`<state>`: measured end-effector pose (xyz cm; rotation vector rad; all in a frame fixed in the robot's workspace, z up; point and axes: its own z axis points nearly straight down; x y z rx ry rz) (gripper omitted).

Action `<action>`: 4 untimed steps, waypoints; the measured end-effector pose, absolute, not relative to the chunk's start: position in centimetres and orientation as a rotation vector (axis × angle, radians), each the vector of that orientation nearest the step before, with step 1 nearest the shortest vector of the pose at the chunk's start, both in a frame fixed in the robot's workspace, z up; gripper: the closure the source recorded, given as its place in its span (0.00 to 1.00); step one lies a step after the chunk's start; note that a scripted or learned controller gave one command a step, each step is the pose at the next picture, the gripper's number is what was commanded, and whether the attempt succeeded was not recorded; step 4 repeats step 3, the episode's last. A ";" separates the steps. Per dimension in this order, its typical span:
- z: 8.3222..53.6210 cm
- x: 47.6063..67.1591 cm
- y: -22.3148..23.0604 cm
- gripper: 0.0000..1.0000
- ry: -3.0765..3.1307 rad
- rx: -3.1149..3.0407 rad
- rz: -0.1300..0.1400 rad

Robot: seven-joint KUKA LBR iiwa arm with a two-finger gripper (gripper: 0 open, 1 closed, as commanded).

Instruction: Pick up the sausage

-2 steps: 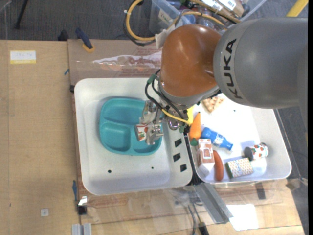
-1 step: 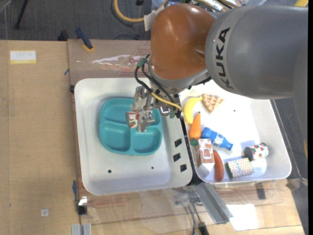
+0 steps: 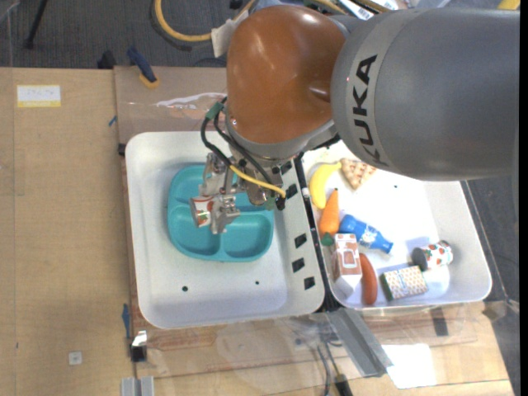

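Your gripper (image 3: 216, 209), state unclear, hovers over teal tray (image 3: 186, 236); sausage (image 3: 369, 279) lies at 4 o'clock, long axis 12-to-6

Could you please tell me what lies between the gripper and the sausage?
In the camera view, between gripper and sausage lie the teal tray's rim and the bins' adjoining walls.

White capital letters reading "UKA", the visible part of the KUKA brand name, run along the grey arm (image 3: 429, 81) near its orange band (image 3: 280, 64). The printing on the small cartons and the blue bottle (image 3: 365, 232) in the right bin is too small to read.
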<state>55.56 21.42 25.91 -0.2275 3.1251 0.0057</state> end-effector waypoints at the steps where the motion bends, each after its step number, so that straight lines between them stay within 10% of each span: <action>1: 24.1 50.1 15.2 1.00 3.045 -0.756 0.002; 2: 29.4 50.0 21.0 1.00 2.902 -1.177 0.004; 3: 27.1 57.3 19.8 1.00 2.897 -1.190 0.004; 4: 27.1 57.3 19.8 1.00 2.897 -1.190 0.004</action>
